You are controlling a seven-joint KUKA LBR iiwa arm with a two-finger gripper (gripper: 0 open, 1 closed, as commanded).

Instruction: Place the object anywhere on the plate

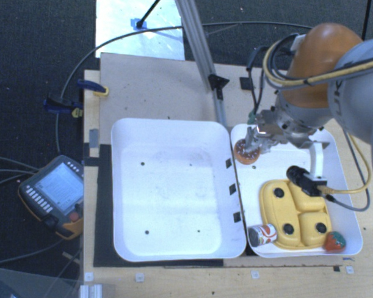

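A small brown ring-shaped object [247, 153], like a doughnut, lies at the far left corner of the right bin [343, 175]. My gripper [253, 140] hangs directly over it, at or just above its top; the wrist hides how it closes. The yellow plate [292, 211], with several compartments, lies in the near half of the same bin, well short of the gripper. Nothing rests on the plate's visible compartments.
A small can [263, 234] lies against the plate's near left corner, and a red strawberry [335, 241] sits at its near right corner. A black plug on a yellow cable [306, 180] hangs over the plate's far edge. The left bin [167, 187] adjoins on the left.
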